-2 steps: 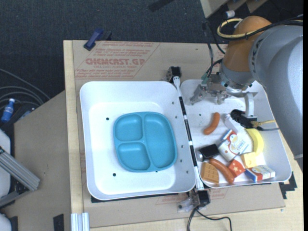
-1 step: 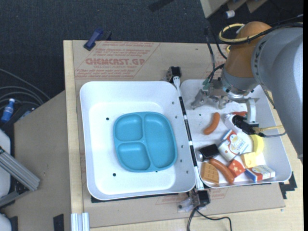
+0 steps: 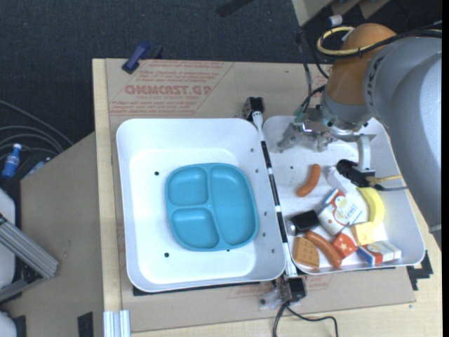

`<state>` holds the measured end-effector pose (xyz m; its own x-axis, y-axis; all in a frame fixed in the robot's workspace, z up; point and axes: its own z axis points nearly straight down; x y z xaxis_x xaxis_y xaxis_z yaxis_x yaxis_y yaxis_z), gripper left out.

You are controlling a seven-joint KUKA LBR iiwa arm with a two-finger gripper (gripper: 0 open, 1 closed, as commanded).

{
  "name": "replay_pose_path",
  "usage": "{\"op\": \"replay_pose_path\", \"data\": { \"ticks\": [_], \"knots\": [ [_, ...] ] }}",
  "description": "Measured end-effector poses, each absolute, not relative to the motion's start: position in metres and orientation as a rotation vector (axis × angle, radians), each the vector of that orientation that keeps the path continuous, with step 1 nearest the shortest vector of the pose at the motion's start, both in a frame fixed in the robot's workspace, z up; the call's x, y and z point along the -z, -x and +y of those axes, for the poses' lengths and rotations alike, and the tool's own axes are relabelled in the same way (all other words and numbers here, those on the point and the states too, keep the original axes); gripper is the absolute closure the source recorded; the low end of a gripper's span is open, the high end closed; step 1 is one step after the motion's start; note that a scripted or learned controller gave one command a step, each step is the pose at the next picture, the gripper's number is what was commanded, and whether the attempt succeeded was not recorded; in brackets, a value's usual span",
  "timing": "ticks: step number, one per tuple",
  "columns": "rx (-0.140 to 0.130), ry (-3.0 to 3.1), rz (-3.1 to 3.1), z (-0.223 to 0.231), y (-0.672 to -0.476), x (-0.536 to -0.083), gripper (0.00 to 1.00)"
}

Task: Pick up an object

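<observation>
The hand (image 3: 303, 133) hangs spread and holds nothing; just below it lies a sausage (image 3: 309, 180), likely light, smooth and rollable, best pinched across its middle.

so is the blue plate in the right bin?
No, the blue plate lies in the left bin.

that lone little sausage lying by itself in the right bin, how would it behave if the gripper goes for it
The sausage looks round and smooth, so it may roll or slip from a pinch. It seems small, likely light toy food. It lies apart from the pile, so a nudge would probably skid it over the right bin floor.
</observation>
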<state>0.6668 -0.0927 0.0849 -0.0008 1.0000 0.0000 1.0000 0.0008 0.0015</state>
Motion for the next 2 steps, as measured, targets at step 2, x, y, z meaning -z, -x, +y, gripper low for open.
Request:
{"op": "replay_pose_path", "data": {
  "ticks": [2],
  "knots": [
    [-0.001,-2.221,2.221,-0.0916,-0.6667,-0.0850,0.00]
  ]
}}
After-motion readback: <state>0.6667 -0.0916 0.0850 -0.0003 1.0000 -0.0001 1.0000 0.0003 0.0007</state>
